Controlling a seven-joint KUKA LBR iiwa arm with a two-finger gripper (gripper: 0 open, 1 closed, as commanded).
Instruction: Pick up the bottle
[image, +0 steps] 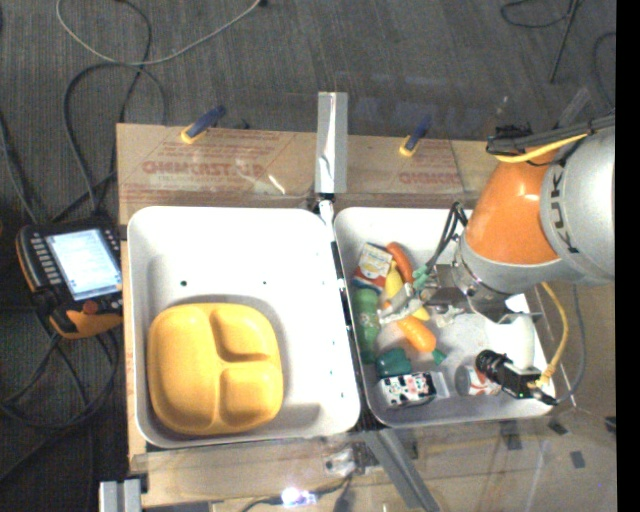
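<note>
Gripper (425, 293) sits low in the right bin (520, 415), over the heap of small things crowded against that bin's left side. From this slanted view it cannot be told whether the gripper is open or closed, nor whether it has hold of anything. The grey arm (590, 210) with its orange band reaches in from the right above the bin.

Right under and around the gripper lie a yellow piece (395, 285) and an orange piece (422, 336). Just to the left, along the bin's left wall, is what looks like the bottle (370, 318), clear and greenish with a green patch at its upper end; it is partly buried, so its pose is unclear. Toward the far end of the bin are a small white and yellow packet (373, 262) and an orange stick-like thing (401, 258). At the near end sit a dark green lump (392, 361), a black and white box (408, 387), and a small grey item with a red spot (477, 381).

The left bin (200, 225) bears a yellow sectioned tray (215, 365) in its near left corner. Both bins rest on cardboard (230, 165). A handheld screen (75, 265) lies on the floor at left.
</note>
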